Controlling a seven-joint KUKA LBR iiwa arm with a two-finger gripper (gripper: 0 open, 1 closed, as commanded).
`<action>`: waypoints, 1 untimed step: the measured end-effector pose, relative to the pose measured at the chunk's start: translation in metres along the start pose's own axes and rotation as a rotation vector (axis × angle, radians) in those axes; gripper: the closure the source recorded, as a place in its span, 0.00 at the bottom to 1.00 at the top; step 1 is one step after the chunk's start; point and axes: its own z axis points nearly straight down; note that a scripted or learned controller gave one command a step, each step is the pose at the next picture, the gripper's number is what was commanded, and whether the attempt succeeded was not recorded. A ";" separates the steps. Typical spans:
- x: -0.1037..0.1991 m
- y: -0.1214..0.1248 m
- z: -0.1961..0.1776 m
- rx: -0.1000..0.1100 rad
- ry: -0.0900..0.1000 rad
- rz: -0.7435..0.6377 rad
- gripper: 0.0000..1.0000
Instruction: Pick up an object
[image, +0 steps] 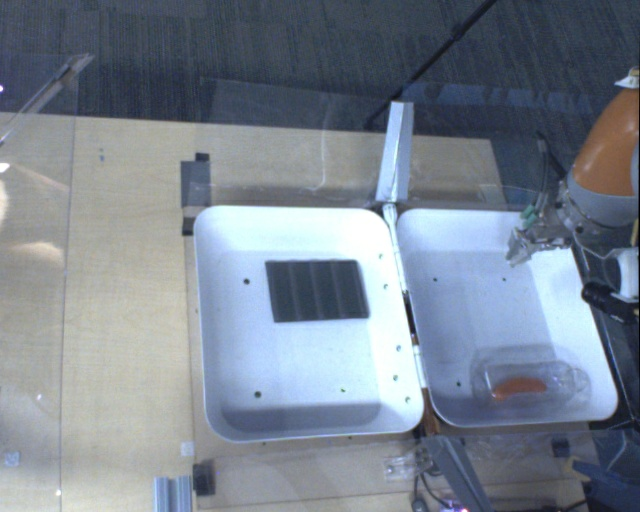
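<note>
While my pincer (522, 246) hangs over the right bin's (450, 300) far corner, can't tell its opening. Clear bottle (528, 378) with orange inside lies near that bin's front edge, well apart. Left bin (230, 330) holds dark ridged pad (316, 290).

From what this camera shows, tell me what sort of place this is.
Probably a robotics lab's bin-picking test bench. A wooden bench bears two shallow white bins side by side. The arm's end effector hangs over the right bin, where a clear plastic bottle lies. A dark ridged pad lies in the left bin.
</note>
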 end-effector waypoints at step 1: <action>0.000 0.000 0.000 0.000 0.000 -0.001 0.00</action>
